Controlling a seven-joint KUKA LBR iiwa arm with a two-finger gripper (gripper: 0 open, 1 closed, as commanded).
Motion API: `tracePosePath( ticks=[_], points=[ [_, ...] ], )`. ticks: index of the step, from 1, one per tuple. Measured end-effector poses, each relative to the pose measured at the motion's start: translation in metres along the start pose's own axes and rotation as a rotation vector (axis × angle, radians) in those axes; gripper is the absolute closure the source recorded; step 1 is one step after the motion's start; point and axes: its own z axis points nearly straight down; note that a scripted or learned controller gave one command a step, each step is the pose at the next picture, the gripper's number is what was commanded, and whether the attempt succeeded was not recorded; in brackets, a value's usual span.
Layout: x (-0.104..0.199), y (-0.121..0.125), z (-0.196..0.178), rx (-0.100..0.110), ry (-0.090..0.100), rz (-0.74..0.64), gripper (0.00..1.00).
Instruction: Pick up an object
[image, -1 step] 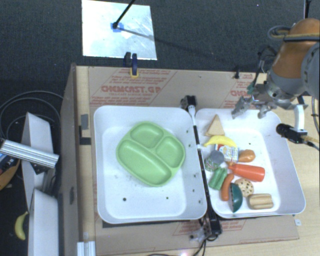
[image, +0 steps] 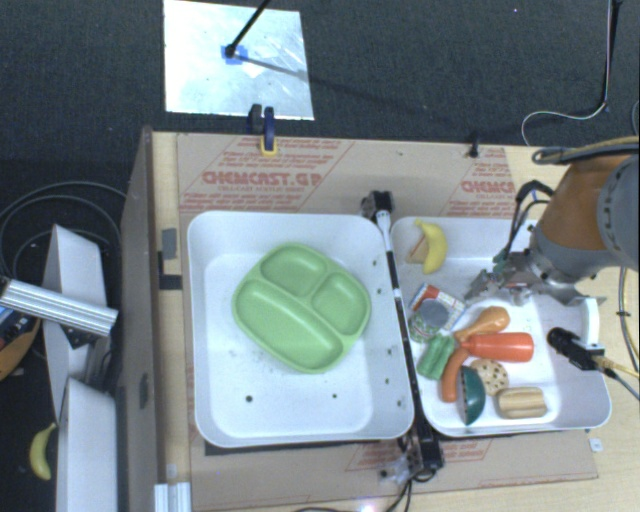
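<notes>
Camera view: "CHEMCAST GP" on bench sheet (image: 262, 179); gripper (image: 497, 282) state unclear, over right bin (image: 590, 400).

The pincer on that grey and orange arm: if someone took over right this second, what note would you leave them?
Pincer: over the right bin, above the toy food; whether it is open or shut cannot be told, and nothing shows in its grip.
Right bin: banana at the far end; carrot, green pepper, cookie and bread roll crowded nearer the front.
Left bin: a green divided plate.
Done: nothing lifted yet.
Left: grasp one item and raise it.
</notes>
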Motion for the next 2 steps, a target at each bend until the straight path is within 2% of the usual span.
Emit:
tracePosePath(
  ticks=[1,2],
  points=[
    [0.024,-0.060,0.002,0.005,0.003,-0.004,0.00],
    [0.023,-0.056,-0.009,0.000,0.002,-0.005,1.00]
  ],
)
